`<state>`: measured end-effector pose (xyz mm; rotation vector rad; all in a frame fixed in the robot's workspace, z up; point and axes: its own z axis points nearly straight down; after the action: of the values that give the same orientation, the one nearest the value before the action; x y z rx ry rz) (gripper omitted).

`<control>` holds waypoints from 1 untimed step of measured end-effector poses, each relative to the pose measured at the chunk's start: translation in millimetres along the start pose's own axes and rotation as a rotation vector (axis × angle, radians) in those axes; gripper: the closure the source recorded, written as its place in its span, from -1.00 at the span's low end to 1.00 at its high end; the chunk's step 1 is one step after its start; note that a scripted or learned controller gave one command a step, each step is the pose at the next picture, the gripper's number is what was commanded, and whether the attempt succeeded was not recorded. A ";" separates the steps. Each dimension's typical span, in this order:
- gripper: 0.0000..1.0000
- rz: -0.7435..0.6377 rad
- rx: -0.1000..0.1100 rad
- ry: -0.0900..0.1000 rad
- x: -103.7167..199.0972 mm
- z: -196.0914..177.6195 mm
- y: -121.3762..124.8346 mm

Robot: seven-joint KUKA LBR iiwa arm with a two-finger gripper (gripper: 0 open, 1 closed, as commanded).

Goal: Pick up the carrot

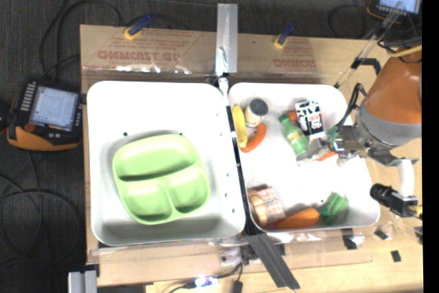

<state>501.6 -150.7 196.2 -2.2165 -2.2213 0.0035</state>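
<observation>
The carrot, orange with a green leafy top, lies along the front wall of the right bin. My gripper hangs low over the middle right of that bin, well behind the carrot and apart from it. It sits just in front of a black-and-white carton and next to a green bottle. A small orange-red bit shows at the gripper's tip; I cannot make out what it is.
A banana, a grey-capped bottle and a curved orange piece lie along the right bin's left wall. A wrapped brown item touches the carrot's left end. The left bin holds a green divided plate.
</observation>
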 end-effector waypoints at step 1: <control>-1.00 -0.161 0.000 0.000 32.3 25.9 12.7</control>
<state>514.1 -118.3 170.2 -2.0308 -2.3925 0.0033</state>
